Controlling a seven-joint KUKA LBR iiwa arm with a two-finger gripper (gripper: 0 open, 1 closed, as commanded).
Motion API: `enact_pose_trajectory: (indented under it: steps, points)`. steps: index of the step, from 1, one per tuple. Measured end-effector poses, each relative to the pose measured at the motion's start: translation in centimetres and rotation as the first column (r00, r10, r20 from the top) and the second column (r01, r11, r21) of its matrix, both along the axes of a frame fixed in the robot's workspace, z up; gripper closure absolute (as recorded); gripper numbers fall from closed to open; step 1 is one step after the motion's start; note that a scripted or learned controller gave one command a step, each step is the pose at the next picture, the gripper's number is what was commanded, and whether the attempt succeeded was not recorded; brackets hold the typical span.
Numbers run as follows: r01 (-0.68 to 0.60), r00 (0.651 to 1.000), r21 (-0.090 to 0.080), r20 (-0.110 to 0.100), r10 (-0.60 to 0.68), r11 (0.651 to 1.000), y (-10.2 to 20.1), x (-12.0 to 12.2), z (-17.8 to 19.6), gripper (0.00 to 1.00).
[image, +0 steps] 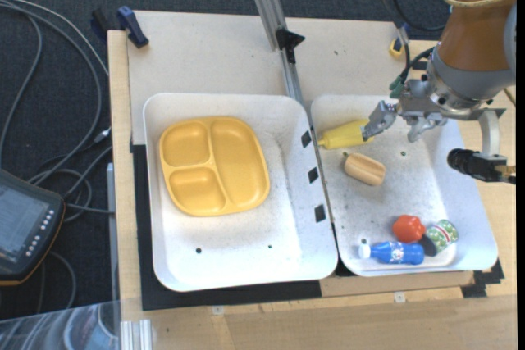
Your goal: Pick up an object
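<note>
Over the right bin (467,213), the grey arm (476,20) lowers its gripper (392,117) toward the bin's upper left corner, where a yellow banana (343,134) lies; the near fingertip touches or overlaps the banana's right end, but whether the fingers are spread or clenched cannot be told from this angle, and nothing is seen gripped between them. Just below the banana rests a tan bread roll (364,169). Along the bin's lower edge sit a blue bottle (396,253), a red ball (408,227) and a small green-striped object (443,234), close together. On the tabletop (205,53), the left bin (291,201) carries a yellow divided plate (214,165).
</note>
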State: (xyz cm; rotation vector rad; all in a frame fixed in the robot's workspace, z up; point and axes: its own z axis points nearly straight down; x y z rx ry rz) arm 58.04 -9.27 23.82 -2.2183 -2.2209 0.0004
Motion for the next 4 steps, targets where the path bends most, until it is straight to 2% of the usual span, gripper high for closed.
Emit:
enact_pose_trajectory:
  steps: [1, 3, 4]
  points:
    - [0.0, 1.0, 0.0, 0.001, 0.0, 1.0, 0.0, 0.0, 0.0, 0.0]
    - [0.001, 1.0, 0.001, -0.007, -0.001, 1.0, 1.0, -1.1, -11.7, 0.0]
    - [0.0, 1.0, -0.002, 0.008, 0.0, 1.0, 1.0, -0.8, -14.2, 0.0]
